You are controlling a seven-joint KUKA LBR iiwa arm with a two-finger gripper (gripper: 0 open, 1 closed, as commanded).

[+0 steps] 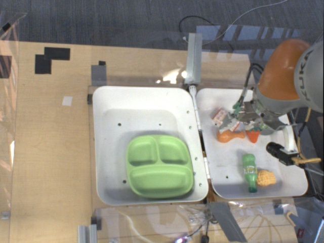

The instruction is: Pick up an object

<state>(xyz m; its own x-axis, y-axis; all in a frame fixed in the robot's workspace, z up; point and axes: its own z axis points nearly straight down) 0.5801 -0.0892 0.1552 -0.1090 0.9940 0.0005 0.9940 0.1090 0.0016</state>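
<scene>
Green bottle [249,172] and the yellow corn-like piece [267,177] touching its side sit nearest the camera, at the front of the right bin [220,186], well clear of the fingers and on their camera side. Neither looks like the current target.

Gripper [246,121] is low over the back half of the right bin, arm coming in from the right. Fingers: cannot tell whether spread or closed, the wrist body and cabling mask the tips from this angle. Nothing visibly held.

Likely target, my read: the orange toy [229,135], carrot-like.
- It lies just below and slightly left of the fingers, close to touching or right under them; contact not resolvable.
- Long axis runs roughly left-right across the bin, fat end left, narrowing toward the fingers.
- A small orange-red piece [254,136] sits just right of it, directly under the wrist; could be part of the same item or a separate one, can't say.

Small white-and-red packet [219,117] is just left of the fingers, toward the bin's back wall, beside the orange toy but apart from it.

Key relation: closing across the toy's short axis means a front-back finger line. Offset looks mostly leftward.

Green divided plate [160,166] is in the left bin [109,135], well away, irrelevant.
</scene>
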